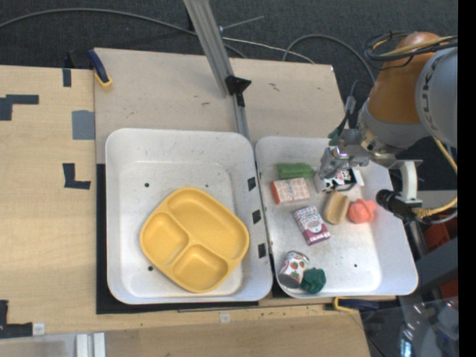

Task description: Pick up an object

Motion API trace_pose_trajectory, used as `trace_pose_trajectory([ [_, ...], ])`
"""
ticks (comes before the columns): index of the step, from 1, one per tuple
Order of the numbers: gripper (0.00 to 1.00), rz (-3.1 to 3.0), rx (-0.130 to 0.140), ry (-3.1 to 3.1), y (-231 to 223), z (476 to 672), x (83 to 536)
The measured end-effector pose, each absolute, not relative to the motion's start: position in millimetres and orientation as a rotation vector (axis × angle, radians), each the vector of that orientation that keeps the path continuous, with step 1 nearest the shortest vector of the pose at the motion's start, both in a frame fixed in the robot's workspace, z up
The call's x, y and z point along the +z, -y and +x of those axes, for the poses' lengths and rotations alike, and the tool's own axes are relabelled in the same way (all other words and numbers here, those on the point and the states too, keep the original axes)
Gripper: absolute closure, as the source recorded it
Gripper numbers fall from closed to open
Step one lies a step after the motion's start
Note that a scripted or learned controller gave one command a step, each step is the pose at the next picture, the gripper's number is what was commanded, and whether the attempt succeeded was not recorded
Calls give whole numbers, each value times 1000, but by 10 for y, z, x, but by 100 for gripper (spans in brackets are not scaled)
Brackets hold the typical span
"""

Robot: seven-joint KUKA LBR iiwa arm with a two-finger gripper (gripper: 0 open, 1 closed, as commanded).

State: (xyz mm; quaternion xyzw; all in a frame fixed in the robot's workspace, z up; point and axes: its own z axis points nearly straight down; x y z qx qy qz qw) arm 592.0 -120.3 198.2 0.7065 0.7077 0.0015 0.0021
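Note:
My gripper (334,172) hangs over the upper middle of the right bin (387,270). It sits right above a small black-and-white object (345,178), which it partly hides. Just below lie a tan roll-shaped piece (336,207) and an orange-pink lump (361,211). To the left of the gripper are a green block (295,171), a pink box (290,191) and a purple carton (311,224). A round printed can (294,267) and a dark green item (314,280) lie at the bin's front edge.
The left bin (126,199) holds a yellow divided plate (195,238). A metal pole (216,43) slants down to the bins' back edge. Cables run behind the bench. The arm's grey and orange body (405,95) looms over the right bin's far corner.

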Motion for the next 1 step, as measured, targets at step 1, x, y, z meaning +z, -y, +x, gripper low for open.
trace_pose_trajectory([
  [1, 100, 2218, 3, -2221, 1199, 5930, 2347],
])
